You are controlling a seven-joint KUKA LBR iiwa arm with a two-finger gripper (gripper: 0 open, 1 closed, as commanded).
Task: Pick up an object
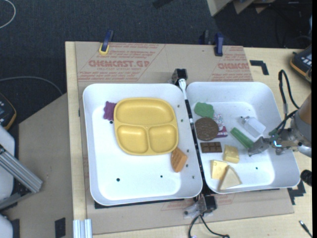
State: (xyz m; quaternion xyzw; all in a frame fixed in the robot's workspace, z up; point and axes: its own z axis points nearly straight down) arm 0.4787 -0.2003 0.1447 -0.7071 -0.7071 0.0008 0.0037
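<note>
On bench: two shallow white bins side by side, left bin [99, 148] and right bin [265, 175], both on a cardboard-coloured board [148, 58] w/ red print.

Left bin: yellow plastic tray w/ three compartments [146, 125] sits in upper middle. Purple flat piece [109, 110] pokes out from tray's left edge, touching it. Small orange-brown waffle-like block [179, 159] lies just below tray's lower right corner, near the divider between bins.

Right bin, left half: green soft lump [203, 109] at top, round brown cookie-like disc [206, 128] just below it, dark brown chocolate-bar rectangle [211, 147] under that. Small pink/white bits beside the disc, too small to ID. Pale yellow cheese-like cube [231, 154] right of the chocolate bar; pale yellow wedge [219, 169] below, touching a whitish triangular slice [231, 179]. Green cylinder-ish stick [241, 137] lies at a slant mid-bin, clear/white plastic piece [252, 127] just up-right of it.

Grey arm comes in from right edge. Gripper [263, 146] is low over right bin, just right of the green stick's lower end; contact unclear. Fingers blurry/dark, can't tell how far apart they stand, nothing visibly between them.
</note>
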